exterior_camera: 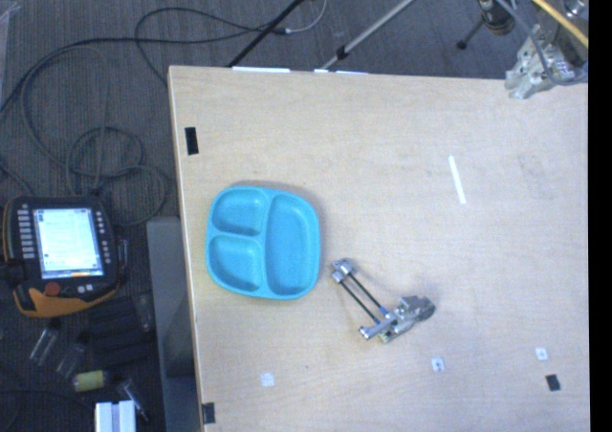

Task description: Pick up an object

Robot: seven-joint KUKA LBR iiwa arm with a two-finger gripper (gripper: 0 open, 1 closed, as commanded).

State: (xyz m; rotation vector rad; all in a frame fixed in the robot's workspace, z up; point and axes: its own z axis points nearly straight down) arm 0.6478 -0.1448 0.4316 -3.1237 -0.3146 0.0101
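A light blue divided plate [265, 242] lies flat on the wooden table [402, 143], left of its middle. Just to the right of the plate lies a small metal tool [380, 304] with two thin rods and a grey head, set at a slant. My gripper [535, 74] hangs at the table's far right corner, well away from both objects and apparently above the surface. Nothing shows in its grasp.
A short white strip [457, 180] lies on the table right of centre. Small black marks sit at the table's edges. A control pendant [65, 247] and cables lie on the floor to the left. Stand legs cross behind the table's far edge.
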